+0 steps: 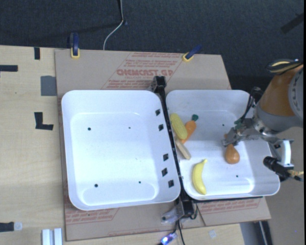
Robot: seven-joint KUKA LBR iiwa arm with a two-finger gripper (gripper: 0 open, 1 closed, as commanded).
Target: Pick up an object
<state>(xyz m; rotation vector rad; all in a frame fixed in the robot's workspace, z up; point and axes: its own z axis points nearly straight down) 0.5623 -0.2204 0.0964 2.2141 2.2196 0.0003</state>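
The right bin point(214, 100) holds several items. A yellow corn cob point(178, 126) and an orange carrot point(190, 128) lie against its left wall, with a tan wooden stick point(182, 149) just below them. A yellow banana point(199, 176) rests near the front. A small orange-brown rounded object point(232, 155) sits in the right half of the bin. My gripper point(233, 138) hangs directly above that object, at its top edge, reaching in from the right. Whether it touches or grips the object cannot be told.
The left bin point(71, 111) stands beside the right one, joined along a black divider point(166, 137). Both rest on a cardboard sheet point(137, 68) clamped at the back. The arm's orange band point(275, 96) overhangs the right bin's right rim.
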